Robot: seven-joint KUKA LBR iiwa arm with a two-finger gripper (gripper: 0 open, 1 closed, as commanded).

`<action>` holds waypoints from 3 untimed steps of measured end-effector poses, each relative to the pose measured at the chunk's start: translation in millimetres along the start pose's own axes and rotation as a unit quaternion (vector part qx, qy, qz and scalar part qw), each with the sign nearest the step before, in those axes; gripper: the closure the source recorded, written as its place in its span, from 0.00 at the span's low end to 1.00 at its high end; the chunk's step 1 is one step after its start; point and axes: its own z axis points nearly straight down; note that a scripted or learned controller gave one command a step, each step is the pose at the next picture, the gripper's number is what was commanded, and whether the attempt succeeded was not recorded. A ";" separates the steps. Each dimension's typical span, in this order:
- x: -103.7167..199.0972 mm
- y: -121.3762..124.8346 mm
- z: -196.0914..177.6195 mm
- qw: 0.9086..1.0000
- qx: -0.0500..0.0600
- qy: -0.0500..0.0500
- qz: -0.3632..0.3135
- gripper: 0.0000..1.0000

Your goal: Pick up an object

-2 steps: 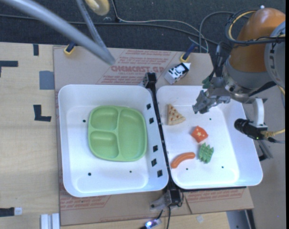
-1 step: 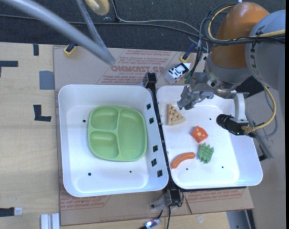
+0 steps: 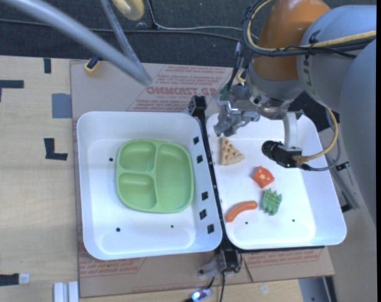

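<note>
A: Where are we on the pick?

B: Gripper (image 3: pixel 228 126) hangs over the back-left corner of the right bin (image 3: pixel 316 231), just above the pizza slice (image 3: pixel 229 151). We read that as the target: it's the item nearest under the tool.

A: Jaws?

B: We can't tell. The fingers sit in dark clutter under the wrist and the slant hides any gap. Nothing visibly between them, so we don't call it a hold.

A: Describe the slice.

B: Small flat triangle, tan crust edge, yellow-orange top with darker specks. It lies flat on the bin floor, close to the divider wall between the bins. Probably a toy, thin, so we'd guess a low profile that's hard to pinch from above.

A: Why that corner approach?

B: The arm (image 3: pixel 341 55) reaches in from the right, and the wrist leans in over the bin's back edge. Being that close to the wall leaves little room for the finger on that side, in our view.

A: Other stuff?

B: Same bin: red piece (image 3: pixel 263 177), green leafy piece (image 3: pixel 271 202), orange sausage shape (image 3: pixel 240 210), all well apart from the slice. Left bin (image 3: pixel 96 231) holds a green divided plate (image 3: pixel 155 175), sitting flat.
</note>
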 end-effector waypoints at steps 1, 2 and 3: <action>49.9 20.7 21.8 1.000 0.001 -0.001 0.000 1.00; 89.7 35.7 27.0 1.000 0.000 0.000 0.000 1.00; 87.5 35.2 26.6 1.000 0.001 -0.001 0.001 0.00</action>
